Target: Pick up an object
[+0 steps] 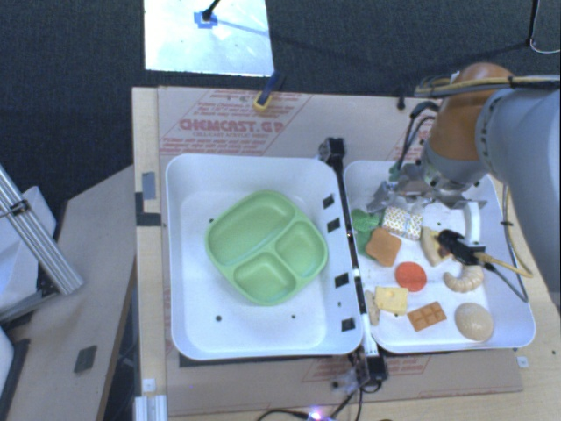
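The gripper (396,191) is set low over the far left corner of the right bin (517,327), just above a checkered block (402,223). How far it is opened cannot be told, and nothing is seen held. The pickable objects lie crowded in this bin: an orange wedge (383,246) touching the block, a red disc (410,276) and a tan egg (474,320) nearer. The green tray (266,246) is kept in the left bin (188,323). A single object should be straddled squarely, clear of neighbours, before closing and lifting straight.
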### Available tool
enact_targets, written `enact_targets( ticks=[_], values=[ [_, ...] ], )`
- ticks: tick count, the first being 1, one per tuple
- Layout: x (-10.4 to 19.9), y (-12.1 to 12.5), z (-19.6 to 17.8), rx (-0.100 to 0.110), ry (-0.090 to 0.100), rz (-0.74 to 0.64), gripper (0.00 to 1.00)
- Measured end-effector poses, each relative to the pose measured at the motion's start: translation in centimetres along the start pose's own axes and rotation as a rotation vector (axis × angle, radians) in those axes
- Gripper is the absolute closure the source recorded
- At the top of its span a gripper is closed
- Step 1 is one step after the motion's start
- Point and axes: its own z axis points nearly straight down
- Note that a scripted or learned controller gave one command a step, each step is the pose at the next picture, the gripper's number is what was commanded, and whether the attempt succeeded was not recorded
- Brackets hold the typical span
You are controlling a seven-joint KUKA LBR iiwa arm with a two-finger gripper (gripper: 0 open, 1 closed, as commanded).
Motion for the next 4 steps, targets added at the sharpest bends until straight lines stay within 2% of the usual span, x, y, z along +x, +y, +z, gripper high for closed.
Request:
enact_targets(
  ticks=[1, 2, 4],
  values=[
    [0.0, 0.2, 1.2, -0.007, -0.002, 0.001, 0.00],
    [0.0, 0.3, -0.1, -0.011, -0.001, 0.000, 1.00],
    [0.9, 0.6, -12.8, -0.012, -0.001, -0.002, 1.00]
  ],
)
